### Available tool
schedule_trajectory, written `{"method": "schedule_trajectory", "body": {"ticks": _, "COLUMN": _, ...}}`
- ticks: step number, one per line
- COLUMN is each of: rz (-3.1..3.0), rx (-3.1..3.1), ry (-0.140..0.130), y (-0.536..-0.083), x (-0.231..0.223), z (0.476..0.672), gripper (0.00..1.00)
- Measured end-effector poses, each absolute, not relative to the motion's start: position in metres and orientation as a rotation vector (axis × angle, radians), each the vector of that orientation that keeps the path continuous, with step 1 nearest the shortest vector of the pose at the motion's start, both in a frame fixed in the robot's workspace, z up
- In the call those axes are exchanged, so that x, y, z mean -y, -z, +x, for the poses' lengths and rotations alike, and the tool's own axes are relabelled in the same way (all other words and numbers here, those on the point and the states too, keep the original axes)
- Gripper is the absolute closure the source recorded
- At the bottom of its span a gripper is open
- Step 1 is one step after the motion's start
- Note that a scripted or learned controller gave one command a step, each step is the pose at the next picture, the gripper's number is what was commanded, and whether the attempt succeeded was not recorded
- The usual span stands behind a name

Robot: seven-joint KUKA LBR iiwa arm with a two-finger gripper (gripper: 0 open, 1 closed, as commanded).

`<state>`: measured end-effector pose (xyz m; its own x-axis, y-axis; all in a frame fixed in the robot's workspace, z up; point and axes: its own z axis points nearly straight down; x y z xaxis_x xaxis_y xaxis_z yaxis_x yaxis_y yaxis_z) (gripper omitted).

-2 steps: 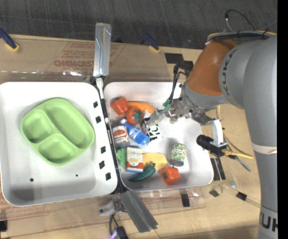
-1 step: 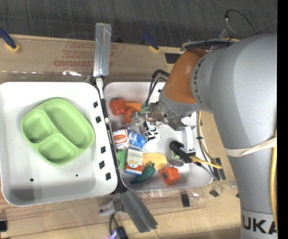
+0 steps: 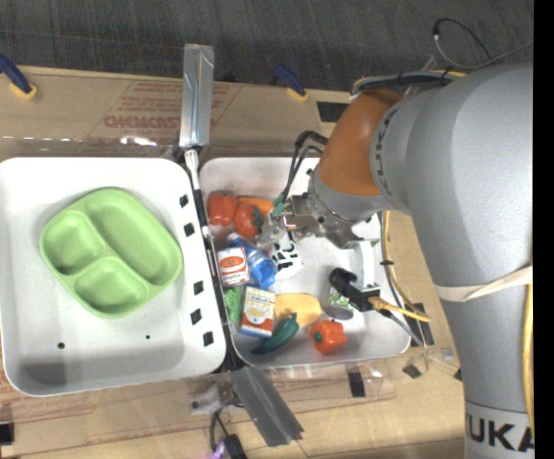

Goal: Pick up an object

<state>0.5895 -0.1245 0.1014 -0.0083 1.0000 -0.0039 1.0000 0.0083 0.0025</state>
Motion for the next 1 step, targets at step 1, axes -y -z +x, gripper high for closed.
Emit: {"method": "schedule_trajectory", "body": {"ticks": 1, "rz": 2.208, "rx": -2.228, "ry": 0.002, "y": -0.1015, "x": 0.1244, "z": 0.5896, "gripper": 0.0}}
